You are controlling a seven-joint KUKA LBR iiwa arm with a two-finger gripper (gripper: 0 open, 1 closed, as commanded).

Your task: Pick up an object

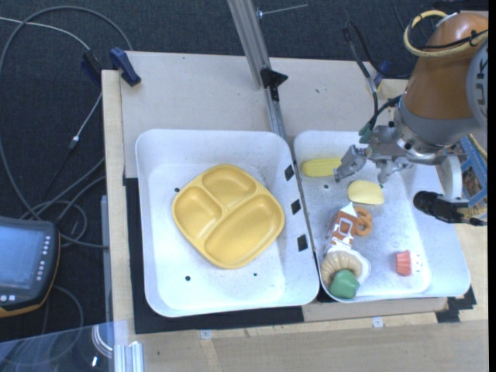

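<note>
The hand (370, 163), its grip state impossible to tell, hung just above the yellow lemon-shaped piece (366, 193), long axis left-right.

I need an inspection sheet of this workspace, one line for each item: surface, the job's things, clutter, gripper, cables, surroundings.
Surface: bench bearing the left bin and right bin, side by side.
Job's things: in the right bin, yellow banana-like piece, pale yellow piece, orange-white packet, green piece, small red piece.
Clutter: yellow divided plate in the left bin.
Gripper: gripper over the right bin's far part, near the two yellow pieces; finger state unclear.
Cables: grey cables on the floor at left.
Surroundings: handheld screen at left, blue clamp on the bench corner.
</note>
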